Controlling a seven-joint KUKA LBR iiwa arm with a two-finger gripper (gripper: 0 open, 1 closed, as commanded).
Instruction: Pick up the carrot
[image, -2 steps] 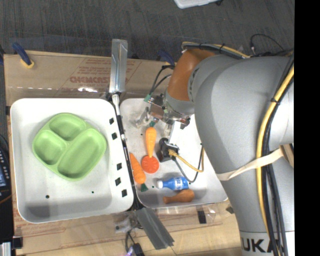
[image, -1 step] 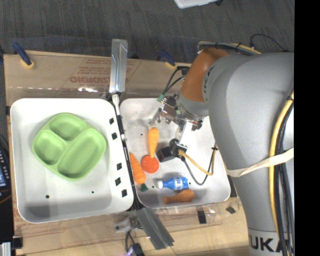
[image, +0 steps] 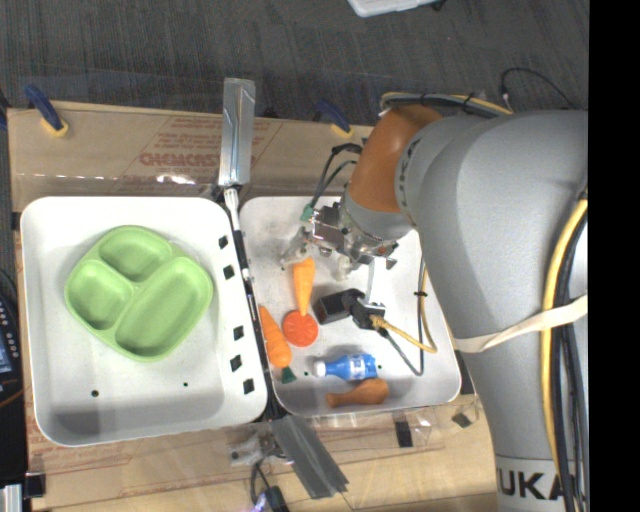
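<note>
Orange carrot (image: 275, 340) against bin wall (image: 252, 330), tool (image: 318, 246) apart

My arm (image: 500, 230) comes in from the right, its thick grey link filling that side. The orange band (image: 385, 165) bends down into the wrist. My gripper (image: 318, 243) points leftward and down; from here I can't make out how it is set.

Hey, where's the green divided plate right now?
The green divided plate lies in the left bin of the camera view, across the divider from the two carrots in the right bin.
</note>
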